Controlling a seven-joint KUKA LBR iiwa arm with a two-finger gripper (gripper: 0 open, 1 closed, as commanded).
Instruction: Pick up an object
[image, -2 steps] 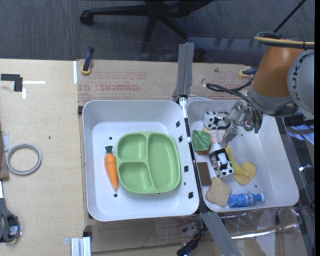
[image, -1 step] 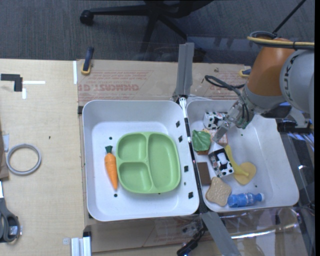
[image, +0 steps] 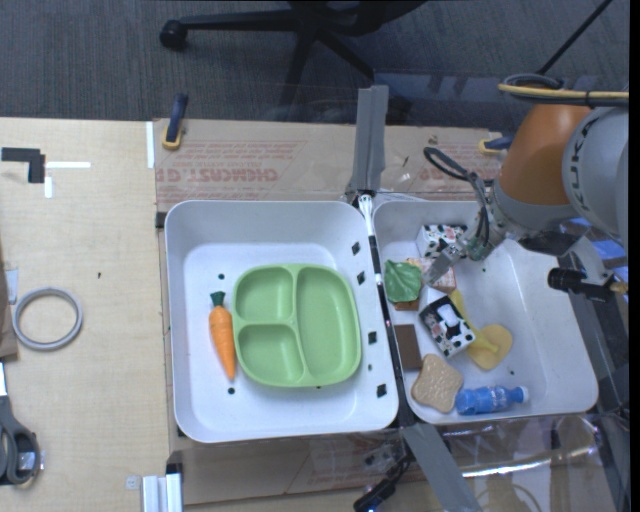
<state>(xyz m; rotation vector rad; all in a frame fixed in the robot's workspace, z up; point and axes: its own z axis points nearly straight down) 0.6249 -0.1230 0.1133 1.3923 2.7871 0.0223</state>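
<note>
My end effector (image: 445, 265) hangs low in the right bin (image: 545, 345), near its back-left corner; I cannot tell what state it is in. Its tip sits between a black-and-white patterned toy (image: 440, 238) and a green leafy piece (image: 404, 281). Further forward lie a yellow piece (image: 490, 346), a bread slice (image: 437, 383) and a blue bottle (image: 490, 399). The left bin (image: 190, 320) holds a green divided plate (image: 297, 325) with a carrot (image: 222, 334) beside it
</note>
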